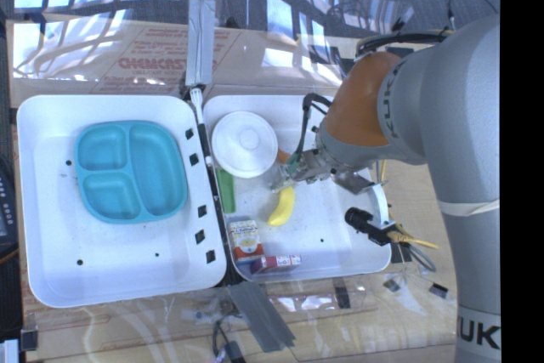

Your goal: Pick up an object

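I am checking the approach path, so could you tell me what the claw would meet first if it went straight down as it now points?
Most likely the banana, lying just below the claw on the right bin's floor; depth is hard to judge from this slanted view.

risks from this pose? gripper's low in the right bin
1. The gripper sits above the banana's upper tip, so a grasp may catch just the tip and slip.
2. The white round lid lies close on the left; the wrist could nudge it.
3. Small packages crowd the bin's front, risking knocks.
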